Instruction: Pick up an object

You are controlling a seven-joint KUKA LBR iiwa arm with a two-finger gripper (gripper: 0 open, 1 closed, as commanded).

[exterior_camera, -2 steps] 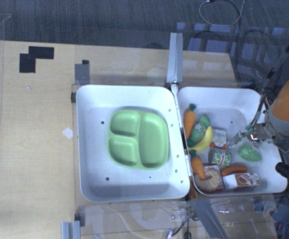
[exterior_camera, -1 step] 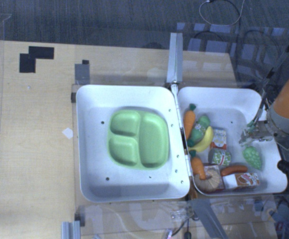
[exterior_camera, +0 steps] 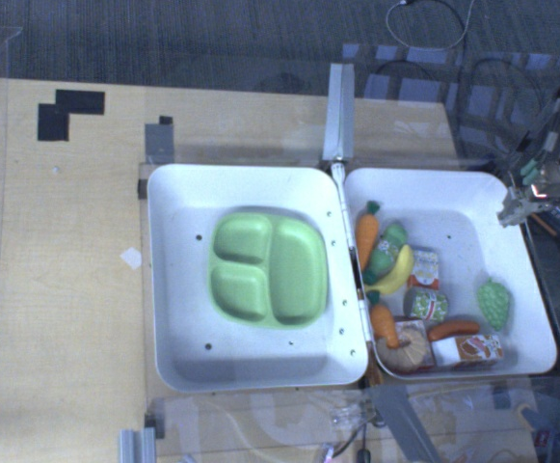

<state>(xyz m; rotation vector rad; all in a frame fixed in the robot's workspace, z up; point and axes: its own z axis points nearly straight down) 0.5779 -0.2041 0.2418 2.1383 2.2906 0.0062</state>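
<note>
Gripper (exterior_camera: pixel 535 189) sits over the far right corner of the right bin (exterior_camera: pixel 453 196); finger opening cannot be determined, and no object is seen in it.

Left bin (exterior_camera: pixel 178 258) carries a green divided plate (exterior_camera: pixel 267 268) at its centre. Right bin holds toy food along its left wall and near edge: two carrots (exterior_camera: pixel 366 239), a banana (exterior_camera: pixel 395 273), a sausage (exterior_camera: pixel 453 330), small packets (exterior_camera: pixel 425 268). A green grape bunch (exterior_camera: pixel 493 303) lies apart, near the right wall.
</note>
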